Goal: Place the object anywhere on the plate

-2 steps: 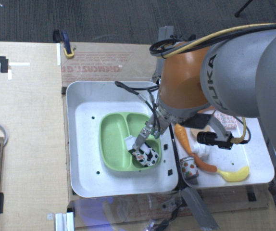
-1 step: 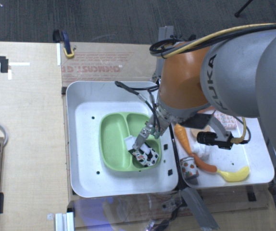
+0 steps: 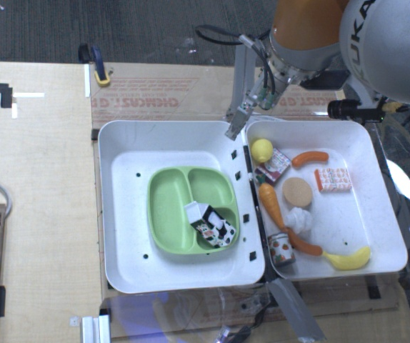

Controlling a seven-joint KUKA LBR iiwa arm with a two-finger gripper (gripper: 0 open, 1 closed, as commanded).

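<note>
A black-and-white carton lies on the green plate in the left bin; the pincer hangs above the bins' shared wall, grip state unclear.

The grey arm with its orange band reaches in from upper right, its end effector angled down-left.

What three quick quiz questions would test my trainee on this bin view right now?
1. True or false: the carton lies on the green plate.
2. Which bin holds the banana: A left, B right?
3. Fill in: the gripper hangs above the ___ between the bins.

Key: 1 true. 2 B, beside the carrot and lemon. 3 divider.
</note>
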